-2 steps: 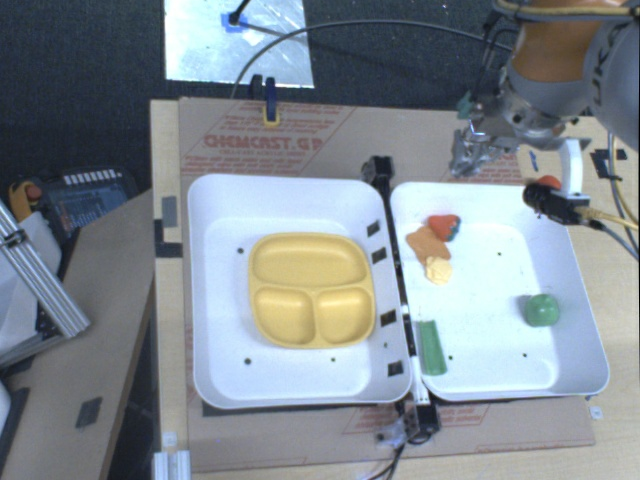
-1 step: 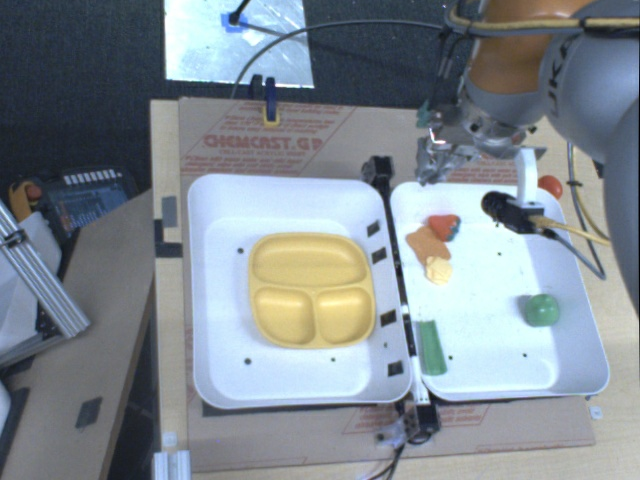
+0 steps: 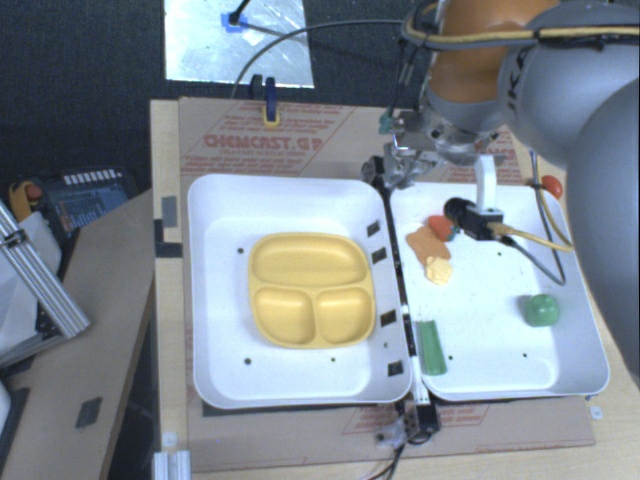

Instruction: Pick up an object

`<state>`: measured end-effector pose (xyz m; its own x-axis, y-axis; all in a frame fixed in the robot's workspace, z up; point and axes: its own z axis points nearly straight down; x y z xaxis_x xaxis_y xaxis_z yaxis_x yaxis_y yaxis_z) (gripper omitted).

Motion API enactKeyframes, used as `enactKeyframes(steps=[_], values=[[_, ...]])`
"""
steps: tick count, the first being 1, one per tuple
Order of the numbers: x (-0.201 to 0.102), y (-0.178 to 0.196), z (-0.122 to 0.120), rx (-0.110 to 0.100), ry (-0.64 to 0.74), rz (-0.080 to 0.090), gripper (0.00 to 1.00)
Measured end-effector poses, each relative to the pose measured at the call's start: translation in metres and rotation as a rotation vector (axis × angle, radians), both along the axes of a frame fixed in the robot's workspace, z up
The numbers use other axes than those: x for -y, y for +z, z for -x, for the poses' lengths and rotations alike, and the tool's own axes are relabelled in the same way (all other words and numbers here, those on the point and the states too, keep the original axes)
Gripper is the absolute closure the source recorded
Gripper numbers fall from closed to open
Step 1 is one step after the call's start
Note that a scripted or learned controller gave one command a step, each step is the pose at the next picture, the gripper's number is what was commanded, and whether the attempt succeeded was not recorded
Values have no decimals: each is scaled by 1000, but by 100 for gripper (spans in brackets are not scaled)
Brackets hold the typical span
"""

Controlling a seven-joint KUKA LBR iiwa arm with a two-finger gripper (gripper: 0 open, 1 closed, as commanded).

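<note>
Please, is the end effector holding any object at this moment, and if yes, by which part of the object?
It cannot be told. The end effector is at the far edge of the right bin, its tips too unclear to judge. The orange piece lies apart in the bin.

Glossy yellow plastic tray, smooth matt white plastic bins, crinkled shiny foil sheet, cardboard underlay.

Hand hovers over right bin's far-left corner.

Bright even overhead light, soft shadows, foil sheet glaring, slight overall softness
</note>
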<state>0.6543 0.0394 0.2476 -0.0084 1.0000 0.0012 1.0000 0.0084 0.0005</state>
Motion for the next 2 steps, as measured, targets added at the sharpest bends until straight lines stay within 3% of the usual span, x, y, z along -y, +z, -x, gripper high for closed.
enactKeyframes(steps=[1,2], values=[[-55,-14,16,-1,1,-1,100],[-51,-13,15,1,-5,1,0]])
